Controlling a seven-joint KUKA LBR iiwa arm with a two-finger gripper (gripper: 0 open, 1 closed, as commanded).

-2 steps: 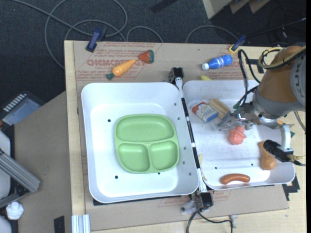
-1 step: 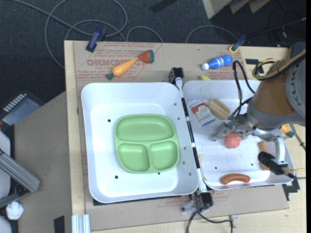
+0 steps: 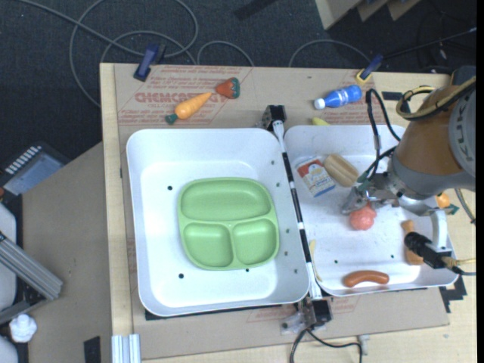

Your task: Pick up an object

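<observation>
The hand (image 3: 364,200) is low in the right bin (image 3: 333,248), at the end of the grey and orange arm (image 3: 431,150) that comes in from the right. I cannot tell how the hand is set, because it is small and dark from up here.

Right under the hand's tip, touching it or nearly so, sits a small round pink-red ball (image 3: 363,218). That looks like the thing to pick up. It lies just toward the front of the bin from the hand, so the hand may only need to drop a little and close. The ball is round, so no side is longer than another. It could roll away if it gets nudged.

A bit further off, up and to the left, lie a tan roll (image 3: 340,170) and a small red and white carton (image 3: 316,177). A sausage (image 3: 366,279) lies along the front wall.

The left bin (image 3: 151,203) holds a green tray (image 3: 227,221). On the worktop (image 3: 113,127) behind the bins are a carrot (image 3: 193,105) and a blue bottle (image 3: 338,97).
</observation>
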